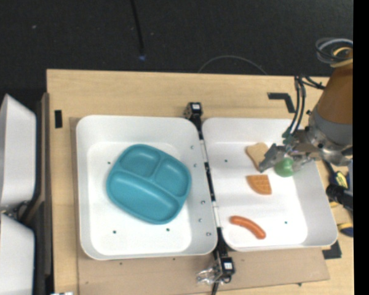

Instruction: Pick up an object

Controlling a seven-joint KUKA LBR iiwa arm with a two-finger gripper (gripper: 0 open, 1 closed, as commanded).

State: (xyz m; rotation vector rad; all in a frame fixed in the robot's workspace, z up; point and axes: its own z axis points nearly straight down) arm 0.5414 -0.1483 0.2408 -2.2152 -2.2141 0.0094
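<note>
The claw (281, 158) hides part of the green ball (285, 168) at its 5 o'clock; its fingers blur together.

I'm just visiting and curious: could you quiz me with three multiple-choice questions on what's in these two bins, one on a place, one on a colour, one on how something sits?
1. Where does the divided plate lie? A) left bin B) right bin C) on the bench
2. What colour is the small ball by the gripper? A) red B) green C) blue
3. How does the sausage lie? A) on the plate B) alone near the right bin's front C) under the gripper

Answers: 1 A, the teal plate lies in the left bin. 2 B, the ball beside the gripper is green. 3 B, the sausage lies apart from the rest on the right bin floor.
</note>
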